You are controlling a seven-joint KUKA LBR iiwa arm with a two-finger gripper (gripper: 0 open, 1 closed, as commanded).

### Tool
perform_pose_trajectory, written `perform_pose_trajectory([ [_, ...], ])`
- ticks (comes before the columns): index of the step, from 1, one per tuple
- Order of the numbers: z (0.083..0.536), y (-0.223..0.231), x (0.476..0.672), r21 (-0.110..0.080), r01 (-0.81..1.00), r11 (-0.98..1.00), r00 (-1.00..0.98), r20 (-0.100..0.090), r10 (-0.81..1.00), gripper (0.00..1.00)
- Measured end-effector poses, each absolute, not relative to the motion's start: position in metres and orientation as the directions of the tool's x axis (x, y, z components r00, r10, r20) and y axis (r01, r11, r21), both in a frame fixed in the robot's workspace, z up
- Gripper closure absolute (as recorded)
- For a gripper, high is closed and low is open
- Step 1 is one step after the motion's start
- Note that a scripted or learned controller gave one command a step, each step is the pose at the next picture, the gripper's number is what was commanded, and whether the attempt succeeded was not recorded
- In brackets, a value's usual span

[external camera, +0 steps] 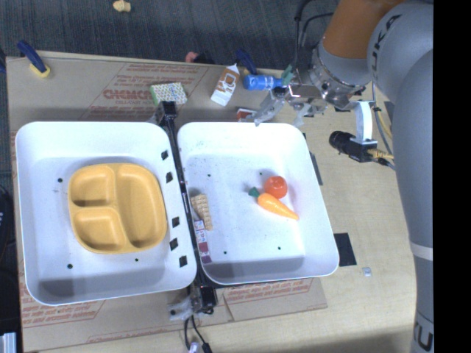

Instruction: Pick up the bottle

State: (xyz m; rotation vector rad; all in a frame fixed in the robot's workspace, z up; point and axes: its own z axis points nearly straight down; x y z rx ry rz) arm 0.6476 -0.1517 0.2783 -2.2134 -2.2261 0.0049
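A small blue bottle (pixel 258 83) lies on its side on the cardboard behind the right bin (pixel 221 259), outside the bin's far rim. My gripper (pixel 281 118) hangs over that far rim, just right of and nearer than the bottle. Its two metal fingers (pixel 263 113) are spread apart, with nothing between them. The bottle sits beside the gripper's body, not between the fingers.
The right bin holds a carrot (pixel 278 206), a red tomato (pixel 276 186) and a small tan piece (pixel 200 209) by its left wall. The left bin (pixel 37 271) holds a yellow divided plate (pixel 118 206). A small carton (pixel 226 85) and a green block (pixel 169 93) lie behind the bins.
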Motion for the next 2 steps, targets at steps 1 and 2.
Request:
perform_pose_trajectory([
  [1,0.289,-0.151,0.648,-0.006,1.000,0.011,-0.011,0.000,1.000,1.00],
  [2,0.270,-0.192,0.601,-0.005,0.993,-0.115,0.115,-0.001,0.993,1.00],
])
